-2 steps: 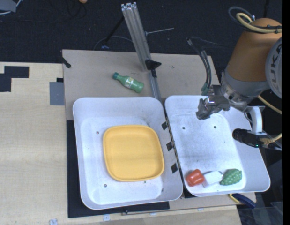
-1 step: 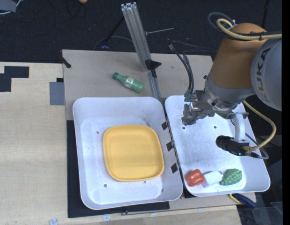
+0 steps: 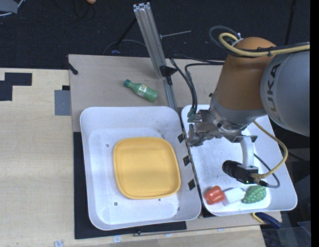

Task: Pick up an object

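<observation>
The gripper [image 3: 200, 130] hangs at the right bin's [image 3: 288, 199] nine o'clock edge, and I cannot tell its opening; the small red plastic pepper-like toy [image 3: 214, 194] at six o'clock looks light, smooth, best pinched across its middle.

The grey arm [image 3: 290, 94] bears large dark letters, partly readable as "UK".

end effector [image 3: 200, 130]: grip state hidden by wrist | right bin [image 3: 283, 199]: upper part covered by arm
</observation>
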Robot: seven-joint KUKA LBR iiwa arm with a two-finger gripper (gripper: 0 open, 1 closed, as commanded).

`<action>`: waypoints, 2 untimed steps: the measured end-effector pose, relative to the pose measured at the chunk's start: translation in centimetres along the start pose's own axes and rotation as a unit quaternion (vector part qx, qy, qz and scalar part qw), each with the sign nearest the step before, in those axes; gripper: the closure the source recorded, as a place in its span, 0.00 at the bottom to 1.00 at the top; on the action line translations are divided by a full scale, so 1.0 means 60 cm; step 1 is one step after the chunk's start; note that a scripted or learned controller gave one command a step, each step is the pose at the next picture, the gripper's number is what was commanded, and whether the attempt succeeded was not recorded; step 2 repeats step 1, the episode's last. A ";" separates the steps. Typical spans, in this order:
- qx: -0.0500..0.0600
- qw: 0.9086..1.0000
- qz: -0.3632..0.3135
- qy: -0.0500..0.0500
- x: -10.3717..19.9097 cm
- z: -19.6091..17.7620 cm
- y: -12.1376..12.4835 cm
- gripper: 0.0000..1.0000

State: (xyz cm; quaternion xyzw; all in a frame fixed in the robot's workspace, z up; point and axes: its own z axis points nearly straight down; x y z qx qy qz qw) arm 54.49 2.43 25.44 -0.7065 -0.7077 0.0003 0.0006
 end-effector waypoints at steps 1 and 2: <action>0.000 1.000 -0.001 0.000 0.084 -0.004 -0.032 1.00; 0.000 1.000 -0.001 0.000 0.084 -0.004 -0.032 1.00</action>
